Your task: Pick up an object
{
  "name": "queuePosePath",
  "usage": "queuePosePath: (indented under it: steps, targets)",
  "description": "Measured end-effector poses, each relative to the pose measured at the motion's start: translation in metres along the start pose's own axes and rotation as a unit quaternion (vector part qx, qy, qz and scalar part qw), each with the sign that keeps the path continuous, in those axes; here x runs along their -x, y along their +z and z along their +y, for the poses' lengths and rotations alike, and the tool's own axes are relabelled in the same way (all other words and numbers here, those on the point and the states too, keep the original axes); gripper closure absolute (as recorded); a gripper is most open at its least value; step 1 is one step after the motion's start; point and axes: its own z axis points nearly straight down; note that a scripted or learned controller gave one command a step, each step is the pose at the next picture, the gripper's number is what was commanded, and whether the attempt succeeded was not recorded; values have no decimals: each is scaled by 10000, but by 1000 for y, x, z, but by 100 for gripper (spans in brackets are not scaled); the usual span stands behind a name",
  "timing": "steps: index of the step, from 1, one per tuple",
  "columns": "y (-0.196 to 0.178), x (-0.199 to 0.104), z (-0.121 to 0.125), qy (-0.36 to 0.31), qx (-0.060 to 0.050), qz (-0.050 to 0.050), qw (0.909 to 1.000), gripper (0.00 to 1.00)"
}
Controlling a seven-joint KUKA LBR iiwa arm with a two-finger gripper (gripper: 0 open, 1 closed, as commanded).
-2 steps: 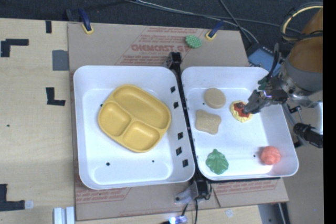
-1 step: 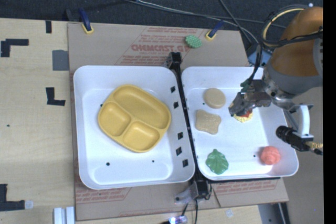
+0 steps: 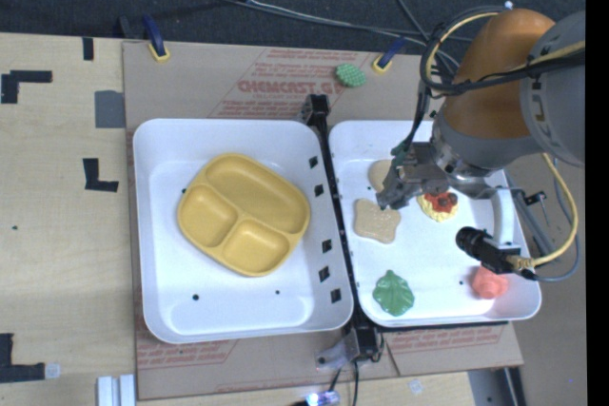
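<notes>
My gripper (image 3: 398, 192) hangs low in the right bin (image 3: 433, 304), just above and to the right of a beige flat toy (image 3: 376, 222). A second beige piece (image 3: 380, 172) peeks out behind the gripper. A yellow and red toy (image 3: 440, 204) lies right beside the wrist. Toward the bin's front lies a green leafy toy (image 3: 393, 293), and a pink toy (image 3: 489, 282) sits in the front right corner. I see nothing held between the fingers.
The left bin (image 3: 162, 299) holds a yellow divided plate (image 3: 244, 214). A green toy (image 3: 350, 75) lies on the cardboard behind the bins. A black divider (image 3: 328, 195) runs between the bins. Cables loop around the arm at the right.
</notes>
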Motion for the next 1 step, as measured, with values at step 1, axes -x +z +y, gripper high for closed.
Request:
queuePosePath:
  steps: [1]
  targets:
    - [-1,-45,-7,1,-3,0,10000,100]
